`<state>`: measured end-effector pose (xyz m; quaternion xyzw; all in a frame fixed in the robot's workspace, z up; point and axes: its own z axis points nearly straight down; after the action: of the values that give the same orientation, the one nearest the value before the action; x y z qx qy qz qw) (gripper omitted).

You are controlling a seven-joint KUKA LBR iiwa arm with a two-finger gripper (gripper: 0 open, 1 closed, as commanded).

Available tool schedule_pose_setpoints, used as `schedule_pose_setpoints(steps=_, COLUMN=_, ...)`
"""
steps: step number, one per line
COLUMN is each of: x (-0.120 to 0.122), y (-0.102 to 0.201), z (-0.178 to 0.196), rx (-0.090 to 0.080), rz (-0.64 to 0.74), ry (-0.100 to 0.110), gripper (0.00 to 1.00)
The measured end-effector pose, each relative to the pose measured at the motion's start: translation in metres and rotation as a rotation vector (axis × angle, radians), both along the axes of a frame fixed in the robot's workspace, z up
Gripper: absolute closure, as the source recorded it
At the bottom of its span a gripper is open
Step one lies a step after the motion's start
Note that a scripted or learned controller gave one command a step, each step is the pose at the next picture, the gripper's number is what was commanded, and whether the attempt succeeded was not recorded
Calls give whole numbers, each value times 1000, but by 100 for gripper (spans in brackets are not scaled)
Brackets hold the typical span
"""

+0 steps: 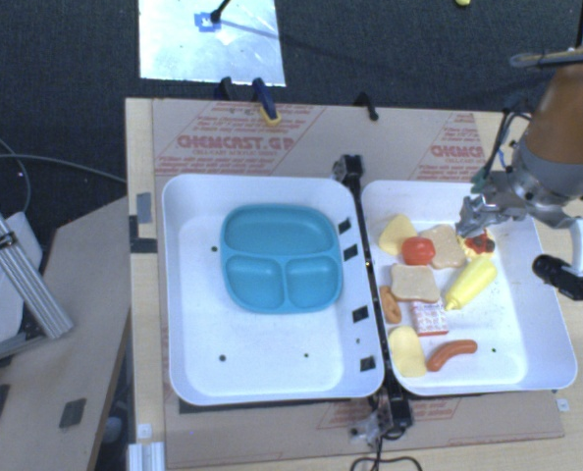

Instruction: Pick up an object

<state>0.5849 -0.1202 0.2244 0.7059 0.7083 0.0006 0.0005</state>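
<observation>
The right white bin (pixel 547 346) holds several toy foods: a yellow wedge (pixel 396 232), a red tomato (pixel 418 250), a toast slice (pixel 448 247), a bread slice (pixel 414 283), a yellow corn cob (pixel 470 281), a red-and-white packet (pixel 430 317), a pale yellow piece (pixel 405 349), an orange sausage (pixel 451 353) and a small orange piece (pixel 390 305). My gripper (pixel 474 221) hangs low over the bin's upper right part, just above a small red item (pixel 482 244) beside the toast. Whether it touches that item I cannot tell.
The left white bin (pixel 272 356) carries a blue divided plate (pixel 280 258). A black divider (pixel 365 263) with clips runs between the bins. The grey arm (pixel 561 135) reaches in from the right. A black part (pixel 564 278) overhangs the right bin's edge.
</observation>
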Motion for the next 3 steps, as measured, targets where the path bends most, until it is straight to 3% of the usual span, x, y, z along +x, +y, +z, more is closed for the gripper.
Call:
schedule_pose_setpoints(steps=1, x=49, y=-1, z=-129, rx=-1, rz=-1, ry=-3, gripper=0)
schedule_pose_setpoints(steps=2, x=86, y=41, z=-139, rx=0, rz=6, ry=-5, gripper=0)
schedule_pose_setpoints(steps=3, x=86, y=38, z=-128, rx=-1, rz=4, ry=-8, gripper=100)
